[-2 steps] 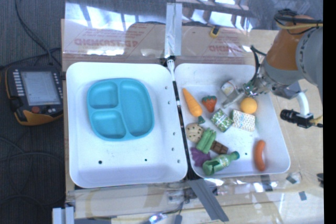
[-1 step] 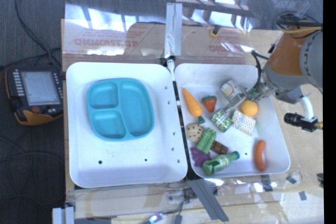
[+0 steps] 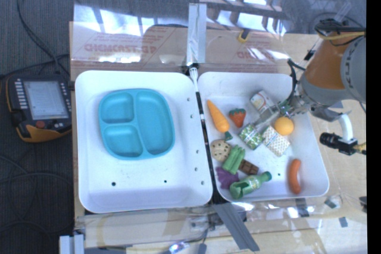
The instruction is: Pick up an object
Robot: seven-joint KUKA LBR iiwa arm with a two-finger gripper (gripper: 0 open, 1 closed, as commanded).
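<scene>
The right bin holds several toy foods. Among them are a carrot, a strawberry, an orange, a green patterned can and a white patterned box. Nearer the front lie a cookie, a green bottle and a sausage. My gripper reaches in from the right, low over the bin's middle. Its tip is right at the green can's upper edge, beside the orange. Nothing is visibly lifted.
The left bin carries a blue divided plate. A small silver tin sits behind the gripper. A purple grape bunch and a brown piece crowd the front left of the right bin. A teach pendant lies far left.
</scene>
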